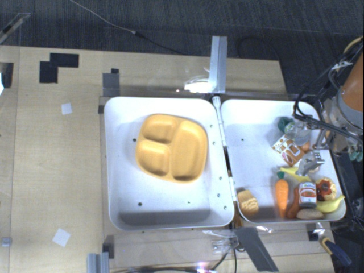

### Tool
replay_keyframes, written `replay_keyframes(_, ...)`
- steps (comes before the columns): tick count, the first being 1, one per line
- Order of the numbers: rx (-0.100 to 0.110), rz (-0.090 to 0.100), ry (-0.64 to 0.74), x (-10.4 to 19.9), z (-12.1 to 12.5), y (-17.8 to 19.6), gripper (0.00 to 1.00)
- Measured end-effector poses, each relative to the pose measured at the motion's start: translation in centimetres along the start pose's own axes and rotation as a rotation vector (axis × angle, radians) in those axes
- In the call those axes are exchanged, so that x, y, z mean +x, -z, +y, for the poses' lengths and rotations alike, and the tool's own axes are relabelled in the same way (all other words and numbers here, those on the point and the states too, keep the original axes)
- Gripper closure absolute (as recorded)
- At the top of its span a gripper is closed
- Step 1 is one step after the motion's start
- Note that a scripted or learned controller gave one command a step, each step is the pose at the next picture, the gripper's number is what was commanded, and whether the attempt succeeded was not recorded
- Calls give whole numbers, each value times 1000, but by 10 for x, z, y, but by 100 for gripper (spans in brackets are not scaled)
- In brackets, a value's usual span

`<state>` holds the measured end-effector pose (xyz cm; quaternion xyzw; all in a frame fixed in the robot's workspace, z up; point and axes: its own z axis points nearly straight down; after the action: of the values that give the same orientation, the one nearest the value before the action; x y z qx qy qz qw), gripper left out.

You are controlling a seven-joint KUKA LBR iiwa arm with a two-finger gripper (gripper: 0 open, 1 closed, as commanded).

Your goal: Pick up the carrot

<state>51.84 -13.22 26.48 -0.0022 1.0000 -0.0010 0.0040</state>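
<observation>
In the left bin (122,152) I see a yellow divided plate (172,148). In the right bin (250,147), near its front wall, the carrot (281,194) lies beside a small jar (307,194). The gripper (310,165) hovers just above-right of it, gripping nothing; open or closed, I cannot tell.

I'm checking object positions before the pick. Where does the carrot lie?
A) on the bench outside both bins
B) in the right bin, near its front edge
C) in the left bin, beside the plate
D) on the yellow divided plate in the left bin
B: the carrot lies in the right bin close to its front edge, among the other small items, while the yellow divided plate sits in the left bin.
</observation>
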Motion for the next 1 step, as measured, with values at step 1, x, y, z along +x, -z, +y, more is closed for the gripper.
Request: replay_keyframes(1,-2,7,-234,14,3,-144,0)
